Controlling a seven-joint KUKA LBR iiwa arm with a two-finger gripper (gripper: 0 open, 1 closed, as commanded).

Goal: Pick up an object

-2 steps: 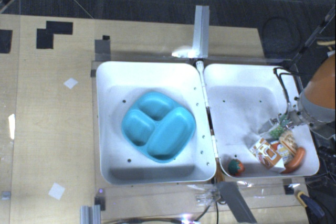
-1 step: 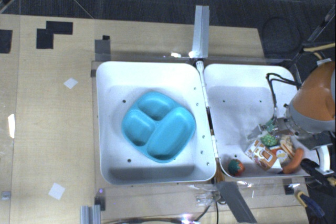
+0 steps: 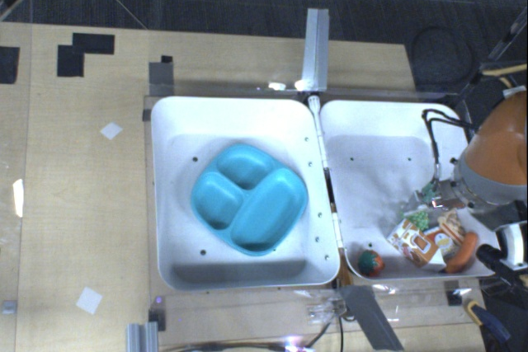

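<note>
Approach step in hand: grey arm with orange band (image 3: 499,146) over right white bin (image 3: 371,136), above printed crinkled food packet (image 3: 422,239). Orange sausage-shaped toy (image 3: 462,251) just right of packet; small round orange-green toy (image 3: 370,262) left of packet. Gripper masked by wrist; jaw state: cannot tell. Next: descend onto packet, close, lift.

We see a light-blue three-compartment plastic dish (image 3: 249,198) flat in the left white bin (image 3: 169,177). In the right white bin (image 3: 371,161), near its front corner: a crumpled printed snack packet (image 3: 422,237), an orange sausage-shaped toy (image 3: 462,252) touching it, and a small red-green ball (image 3: 370,262) just beside.
</note>
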